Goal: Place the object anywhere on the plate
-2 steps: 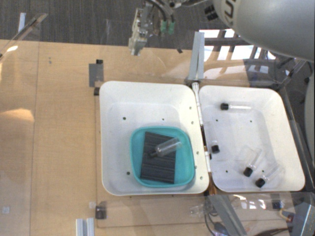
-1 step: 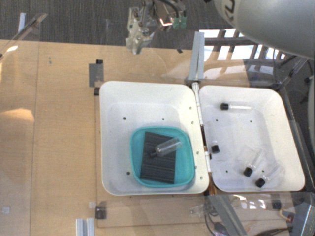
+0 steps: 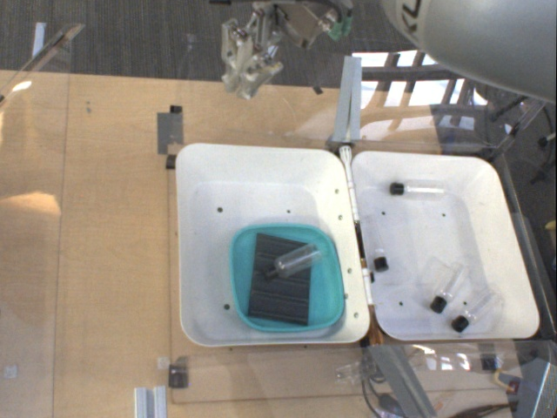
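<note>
A clear vial (image 3: 297, 259) with a dark cap lies tilted on a dark ribbed pad (image 3: 278, 296). The pad rests on the teal plate (image 3: 330, 293) in the left white bin (image 3: 202, 174). My gripper (image 3: 250, 78) hangs high over the bench beyond the left bin's far edge, well away from the plate. It is open with nothing between its fingers.
The right white bin (image 3: 493, 188) holds more clear vials with black caps: one near the far wall (image 3: 416, 189) and two at the front right (image 3: 446, 288) (image 3: 474, 311). A small black cap (image 3: 379, 264) lies by the divider. A grey post (image 3: 347, 103) stands behind the bins.
</note>
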Robot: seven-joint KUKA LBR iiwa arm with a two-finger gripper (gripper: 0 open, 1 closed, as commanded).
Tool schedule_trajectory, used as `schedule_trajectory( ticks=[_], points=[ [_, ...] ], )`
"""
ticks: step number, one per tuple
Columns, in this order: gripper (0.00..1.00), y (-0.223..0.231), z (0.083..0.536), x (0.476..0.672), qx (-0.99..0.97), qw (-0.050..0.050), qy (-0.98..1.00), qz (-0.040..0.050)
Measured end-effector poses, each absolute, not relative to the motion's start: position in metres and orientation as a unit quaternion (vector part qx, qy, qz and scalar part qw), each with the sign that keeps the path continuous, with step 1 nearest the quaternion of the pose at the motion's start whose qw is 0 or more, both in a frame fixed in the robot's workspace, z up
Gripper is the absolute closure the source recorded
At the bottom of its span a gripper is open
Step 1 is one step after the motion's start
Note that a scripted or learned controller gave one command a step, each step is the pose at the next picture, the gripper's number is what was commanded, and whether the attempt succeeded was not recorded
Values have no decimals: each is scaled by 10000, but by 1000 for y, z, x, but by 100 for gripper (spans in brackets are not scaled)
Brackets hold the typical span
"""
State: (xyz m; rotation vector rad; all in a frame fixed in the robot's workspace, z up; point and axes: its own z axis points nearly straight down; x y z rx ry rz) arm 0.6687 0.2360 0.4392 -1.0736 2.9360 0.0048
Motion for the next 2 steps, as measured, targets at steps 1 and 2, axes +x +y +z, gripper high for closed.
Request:
schedule_trajectory(
  ticks=[1,2],
  points=[
    [100,227,438,669,-4974,70,8675,7],
    [100,228,439,669,-6116,75,7911,0]
  ],
)
